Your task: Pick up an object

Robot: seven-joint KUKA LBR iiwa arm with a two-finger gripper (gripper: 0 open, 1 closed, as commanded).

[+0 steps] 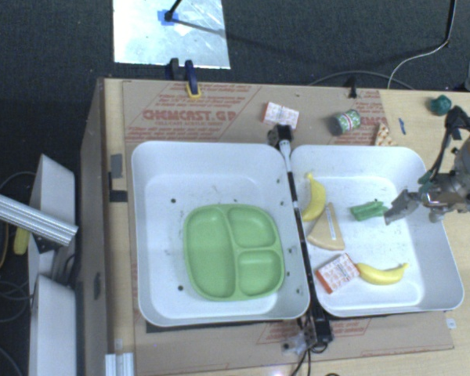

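Far to the left of the pincer, the left shallow white plastic bin point(153, 178) holds a pale green three-compartment plastic plate point(233, 251), lying flat near the bin's middle. Across the divider, the right white bin point(435, 288) carries the loose pieces, all closer to the pincer: a yellow curved banana point(316, 197) by the divider, a beige wedge-shaped flat piece point(329, 232) just below it, and a small red-and-white printed packet point(337, 272) towards the near rim. A second yellow banana point(382, 272) lies below and left of the pincer. Just to its left, almost at its tip, rests a small green block-like object point(367, 209).

The grey two-finger gripper point(397, 207) hangs low over the right bin's far side; whether it is wide or narrow I cannot tell at this slant. Nothing appears lifted, so this looks like the approach step. The green object seems the likeliest target; the next move would call for centring over it, then descending and closing.
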